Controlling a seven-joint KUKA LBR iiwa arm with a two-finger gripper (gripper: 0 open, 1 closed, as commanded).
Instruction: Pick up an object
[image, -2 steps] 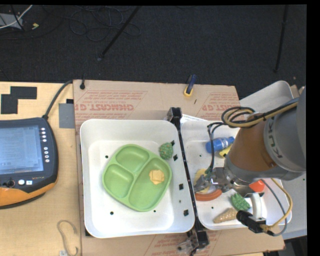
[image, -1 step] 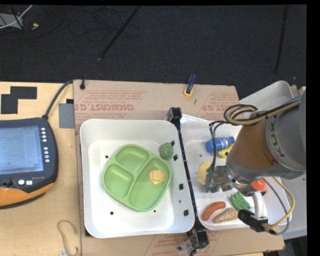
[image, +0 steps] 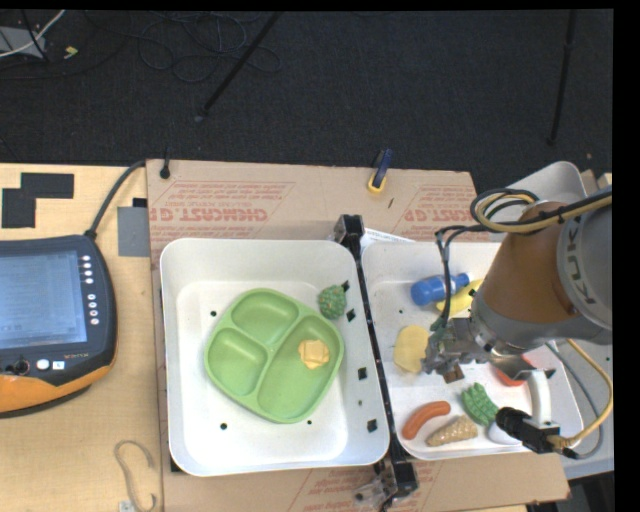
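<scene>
My gripper hangs low in the right bin, just right of a pale yellow piece and above a red sausage. A blue cylinder lies further back beside a yellow item. A green knobbly toy and a tan cone-shaped piece lie at the front of that bin. Part of a red thing peeks out under the arm. The arm's body hides much of the right bin's far side.
In the left bin sits a green divided plate with a small yellow piece on it, and a green broccoli-like toy rests by its rim. A black divider separates the bins. A tablet lies at the far left.
</scene>
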